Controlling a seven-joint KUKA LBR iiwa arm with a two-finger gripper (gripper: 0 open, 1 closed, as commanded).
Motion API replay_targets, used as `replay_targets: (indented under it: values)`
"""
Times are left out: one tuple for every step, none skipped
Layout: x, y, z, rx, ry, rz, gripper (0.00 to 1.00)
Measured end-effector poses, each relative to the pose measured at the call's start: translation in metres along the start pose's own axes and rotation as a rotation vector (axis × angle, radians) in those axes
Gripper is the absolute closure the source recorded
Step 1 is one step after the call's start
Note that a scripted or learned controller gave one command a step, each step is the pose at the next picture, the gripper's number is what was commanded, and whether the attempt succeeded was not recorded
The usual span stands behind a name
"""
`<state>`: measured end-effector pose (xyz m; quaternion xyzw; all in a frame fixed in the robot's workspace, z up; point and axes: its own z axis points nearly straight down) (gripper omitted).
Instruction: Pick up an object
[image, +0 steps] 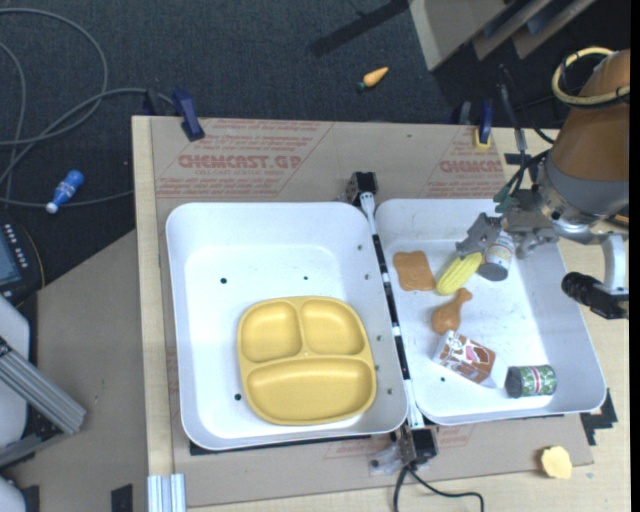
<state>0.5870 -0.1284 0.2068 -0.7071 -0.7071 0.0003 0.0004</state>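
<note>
Though I cannot tell the fingers' state, the gripper (492, 252) hangs just right of the corn (459, 269), whose long axis slants down-left.

Robotics lab: cardboard-topped bench (300, 150) on dark carpet (250, 50), clamped at back corners (blue clamps (186, 112)), loose cables (60, 100), two white bins (200, 240).
</note>
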Motion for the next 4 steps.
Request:
replay_targets:
  values:
    - [0.007, -0.014, 0.128, 0.006, 0.002, 0.001, 0.00]
    - [0.034, -0.052, 0.123, 0.005, 0.003, -0.001, 0.00]
    - [0.033, -0.050, 0.112, -0.001, 0.001, 0.001, 1.00]
    - [0.080, -0.039, 0.017, -0.012, 0.001, -0.007, 1.00]
